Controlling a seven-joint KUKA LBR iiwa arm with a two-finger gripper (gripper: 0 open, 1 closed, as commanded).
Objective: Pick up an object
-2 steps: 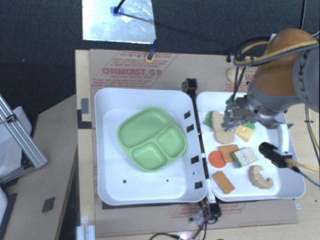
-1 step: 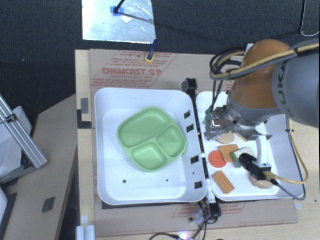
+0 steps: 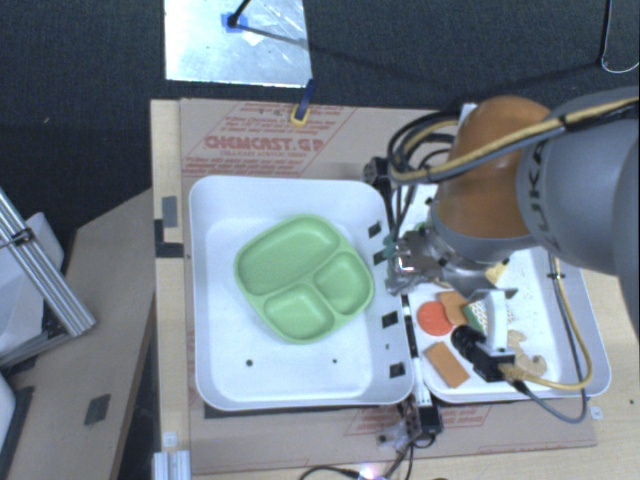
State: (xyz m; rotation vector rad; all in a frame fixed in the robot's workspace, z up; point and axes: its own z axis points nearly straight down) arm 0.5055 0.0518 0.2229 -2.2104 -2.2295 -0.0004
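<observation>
Overhead, we see the arm [image 3: 585, 183] leaning over the right bin [image 3: 592, 353], with its gripper [image 3: 458, 290] low above a cluster of small things. These are a red disc [image 3: 433, 318], a tan block [image 3: 446, 364] just below it, and an orange piece [image 3: 452, 302] at the disc's upper right edge. The wrist hides the gripper's tip, so we cannot tell whether it is spread, closed, or clamped on anything. The left bin [image 3: 215, 268] holds a green divided plate [image 3: 305, 276] (well apart from the gripper). We judge three risks. The pieces lie so close together that a closing grasp may catch two at once or push one aside. The flat disc may slip free. The descent may perhaps land by the wall between the bins rather than on a piece.
</observation>
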